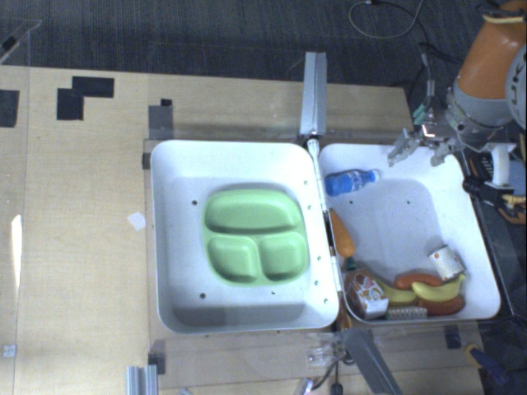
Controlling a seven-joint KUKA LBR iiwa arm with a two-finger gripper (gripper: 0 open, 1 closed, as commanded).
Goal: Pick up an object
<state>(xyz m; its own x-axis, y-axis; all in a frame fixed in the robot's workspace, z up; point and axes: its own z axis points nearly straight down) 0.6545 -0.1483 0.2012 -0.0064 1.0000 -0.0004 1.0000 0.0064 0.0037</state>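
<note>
Gripper point(422, 146): fingers spread, holding nothing, poised over the right bin's point(486, 299) far edge. Blue bottle point(352, 181): lies in that bin near the divider, just left of and below the gripper, long axis roughly left-right.

You are looking at a robot lab: a wooden bench point(74, 245) with black marker patches point(82, 95), two white bins point(165, 245) clamped by metal brackets point(314, 93), loose cables point(395, 15) on dark carpet point(206, 15), and toy food point(428, 290).
</note>
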